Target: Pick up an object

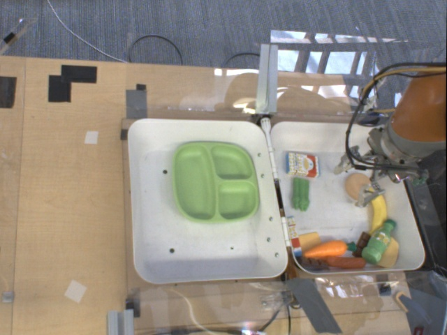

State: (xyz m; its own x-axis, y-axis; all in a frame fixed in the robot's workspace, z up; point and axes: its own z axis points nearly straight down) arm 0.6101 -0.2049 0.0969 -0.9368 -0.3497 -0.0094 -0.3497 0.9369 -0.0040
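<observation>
The right bin [328,218] holds several toy foods. A beige egg-shaped piece [355,184] lies near its right side, with a yellow banana [378,212] just below it. My gripper [369,187] hangs low over the bin, right beside the egg's right edge and above the banana's top end. The grey arm with its orange band [419,110] covers the bin's far right corner. A white and red carton [302,164] and a green pickle [300,194] lie further left, apart from the gripper.
Along the right bin's front edge lie an orange carrot [325,249], a brown sausage [346,262], and a green bottle [379,241]. The left bin [150,243] holds a green divided plate [215,181]. Cables loop beside the wrist.
</observation>
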